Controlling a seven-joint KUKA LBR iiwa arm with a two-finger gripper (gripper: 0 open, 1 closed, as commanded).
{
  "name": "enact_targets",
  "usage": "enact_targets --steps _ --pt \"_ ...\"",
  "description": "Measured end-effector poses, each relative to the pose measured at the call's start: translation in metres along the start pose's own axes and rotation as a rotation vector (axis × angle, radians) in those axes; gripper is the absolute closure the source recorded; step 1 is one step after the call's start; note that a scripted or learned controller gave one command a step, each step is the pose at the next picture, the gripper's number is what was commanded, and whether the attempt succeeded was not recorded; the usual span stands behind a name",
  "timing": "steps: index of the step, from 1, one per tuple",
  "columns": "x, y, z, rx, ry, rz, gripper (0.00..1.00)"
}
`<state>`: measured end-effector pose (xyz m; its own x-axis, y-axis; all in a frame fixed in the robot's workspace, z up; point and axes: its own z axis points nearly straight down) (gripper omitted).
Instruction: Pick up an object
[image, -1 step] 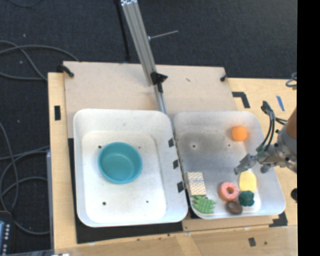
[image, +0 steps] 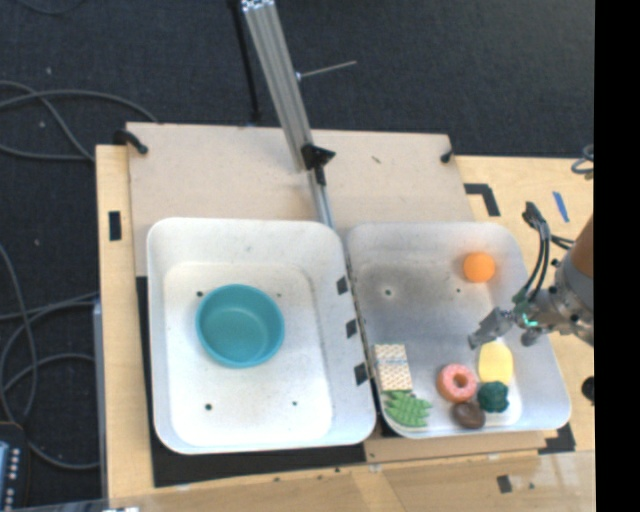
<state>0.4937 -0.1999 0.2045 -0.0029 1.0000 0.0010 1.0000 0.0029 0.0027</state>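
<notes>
Two fingers of the pincer stood spread, gripping nothing, just above the yellow block; the orange ball lay beyond.

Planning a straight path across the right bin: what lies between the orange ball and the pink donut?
In the camera view, bare white bin floor lies between the orange ball and the pink donut; the gripper and yellow object sit just right of that line.

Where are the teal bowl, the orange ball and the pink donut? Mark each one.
teal bowl (image: 239, 325), camera view, on its inner floor, in the left bin.
orange ball (image: 479, 266), camera view, centre of the ball.
pink donut (image: 449, 383), camera view, on its left ring.
</notes>
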Motion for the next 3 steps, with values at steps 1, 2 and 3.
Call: enact_targets --steps 1,2,3 --pt "0.005 -0.001 0.061 0.008 -0.002 0.004 0.0" --pt "0.003 0.0 0.104 -0.001 -0.005 0.004 0.0" --pt "0.003 0.002 0.09 -0.006 -0.003 0.008 1.0"
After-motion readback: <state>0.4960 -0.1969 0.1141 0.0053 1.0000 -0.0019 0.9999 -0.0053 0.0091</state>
